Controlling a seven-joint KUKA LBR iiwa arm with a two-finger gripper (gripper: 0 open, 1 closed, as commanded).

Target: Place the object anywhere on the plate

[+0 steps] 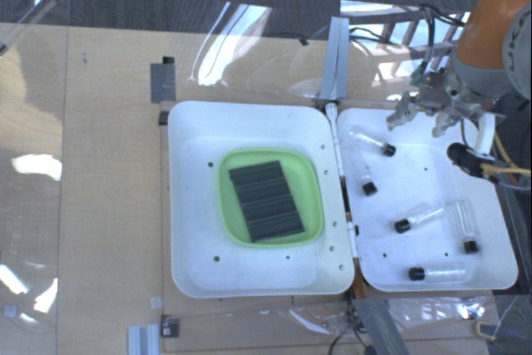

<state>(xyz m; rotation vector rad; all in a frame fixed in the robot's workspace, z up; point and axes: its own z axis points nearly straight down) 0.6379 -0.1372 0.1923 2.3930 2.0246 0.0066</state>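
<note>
A green plate (229, 222) lies in the middle of the left white bin (191, 262). A dark grey ribbed block (266, 200) rests flat on the plate, turned slightly off square. My gripper (418, 119) hovers over the far edge of the right white bin (499, 262), well to the right of the plate. Its two fingers are spread apart with nothing between them.
Several clear tubes with black caps lie scattered in the right bin, such as a tube (371, 142) near the gripper and a tube (416, 219) in the middle. A grey post (336, 62) stands behind the seam between the bins. Cables trail at the right.
</note>
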